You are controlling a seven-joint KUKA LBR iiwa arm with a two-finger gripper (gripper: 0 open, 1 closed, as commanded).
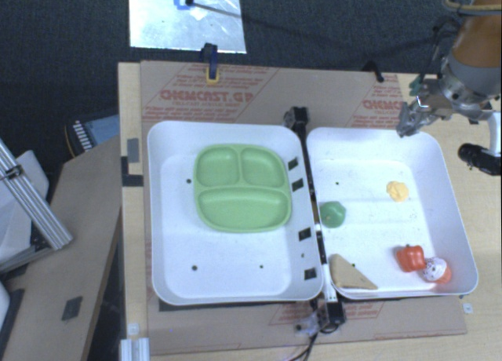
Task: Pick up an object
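Smooth white plastic with a faint sheen is being shown by the two bins [376,155]. A matt, pale green plastic finish is being displayed by the divided plate [241,187]. Brown printed cardboard [259,92] is being seen under the bins. A dull metallic glare is being given off by the foil sheet [187,5].

- The flat brown cardboard sheet [235,89] under the bins is showing red print reading "CHEMCAST", followed by characters too blurred to read, well left of the claw [409,122].
- A second red print [382,105], just left of the claw, is appearing mirrored and is unreadable.
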